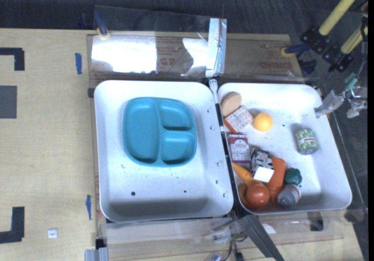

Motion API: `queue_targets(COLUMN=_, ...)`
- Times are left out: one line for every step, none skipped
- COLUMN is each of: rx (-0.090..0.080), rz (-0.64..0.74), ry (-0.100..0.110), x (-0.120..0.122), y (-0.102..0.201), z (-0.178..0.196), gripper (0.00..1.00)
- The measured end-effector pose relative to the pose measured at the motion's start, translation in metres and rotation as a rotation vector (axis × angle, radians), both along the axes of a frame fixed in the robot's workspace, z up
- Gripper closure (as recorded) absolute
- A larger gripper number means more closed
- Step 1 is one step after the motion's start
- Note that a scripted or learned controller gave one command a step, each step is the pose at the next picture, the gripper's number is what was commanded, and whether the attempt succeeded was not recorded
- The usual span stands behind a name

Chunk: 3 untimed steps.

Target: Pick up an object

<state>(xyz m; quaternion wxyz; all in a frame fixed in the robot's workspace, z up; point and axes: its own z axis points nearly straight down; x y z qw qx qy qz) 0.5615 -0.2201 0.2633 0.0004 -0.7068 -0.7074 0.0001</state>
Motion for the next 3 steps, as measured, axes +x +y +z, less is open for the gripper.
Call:
queue_targets(rx=0.002, rz=-0.065, ry=0.005, x=0.014, y=0.043, z=-0.094, gripper=0.00)
queue_targets(rx=0.005, rz=-0.202, ry=0.004, x=0.004, y=0.008, z=-0.127, gripper=0.00)
queue_targets(rx=0.001, rz=-0.230, ry=-0.001, x=-0.031, y=0.039, z=-0.079, gripper=0.00)
